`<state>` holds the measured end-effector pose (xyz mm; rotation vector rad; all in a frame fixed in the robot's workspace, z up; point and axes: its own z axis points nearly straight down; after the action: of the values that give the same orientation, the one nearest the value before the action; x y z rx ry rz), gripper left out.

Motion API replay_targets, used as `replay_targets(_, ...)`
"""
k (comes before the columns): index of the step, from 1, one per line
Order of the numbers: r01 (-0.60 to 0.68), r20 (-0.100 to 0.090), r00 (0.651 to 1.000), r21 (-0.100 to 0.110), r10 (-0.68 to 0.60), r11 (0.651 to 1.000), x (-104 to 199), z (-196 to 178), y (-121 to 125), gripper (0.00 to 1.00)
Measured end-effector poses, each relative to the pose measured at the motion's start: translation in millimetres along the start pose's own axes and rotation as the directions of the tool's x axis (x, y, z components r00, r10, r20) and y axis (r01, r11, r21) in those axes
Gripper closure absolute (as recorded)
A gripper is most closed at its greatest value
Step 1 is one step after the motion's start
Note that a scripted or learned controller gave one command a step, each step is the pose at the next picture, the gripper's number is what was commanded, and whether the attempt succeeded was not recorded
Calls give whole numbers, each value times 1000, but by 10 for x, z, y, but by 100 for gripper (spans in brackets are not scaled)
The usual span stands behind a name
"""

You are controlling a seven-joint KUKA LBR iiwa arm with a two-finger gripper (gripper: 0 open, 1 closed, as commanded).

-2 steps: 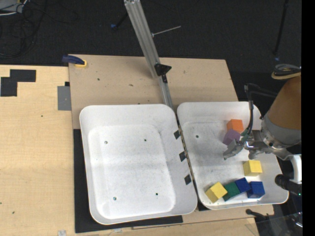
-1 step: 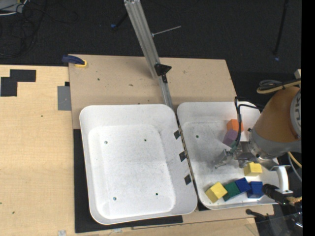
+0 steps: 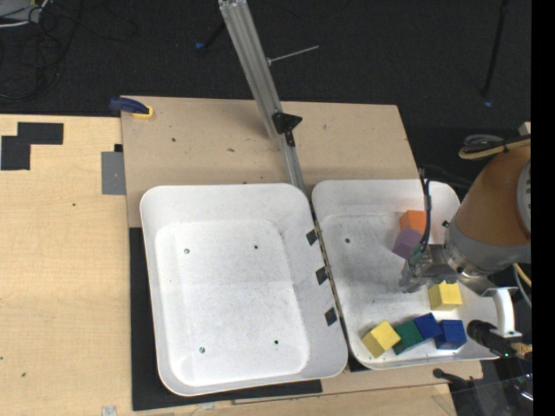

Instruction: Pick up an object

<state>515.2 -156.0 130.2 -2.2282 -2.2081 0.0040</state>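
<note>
The pick-up is not done yet: the arm (image 3: 490,219) reaches into the right bin (image 3: 364,206) and its jaws hang low over the floor of that bin, just beside the purple block (image 3: 406,243), but I cannot tell if they are apart or together. The right bin has an orange block (image 3: 414,220), a yellow block (image 3: 447,295), another yellow block (image 3: 380,338), a green block (image 3: 408,336) and two blue blocks (image 3: 440,329). The left bin (image 3: 225,289) sits just beside it on the tabletop (image 3: 208,146).

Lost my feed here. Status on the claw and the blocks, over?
Claw low in right bin, beside purple block. Nothing seen gripped. Yellow block close by; orange block behind.
</note>
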Motion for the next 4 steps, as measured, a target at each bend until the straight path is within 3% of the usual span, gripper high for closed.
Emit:
replay_targets(2,10,2,1000,-9,-10,1000,-52,-1106,51,100)
replay_targets(3,12,1,1000,-3,-12,1000,-50,-1091,52,100)
replay_targets(4,14,0,1000,-4,-14,1000,393,-1128,156,100)
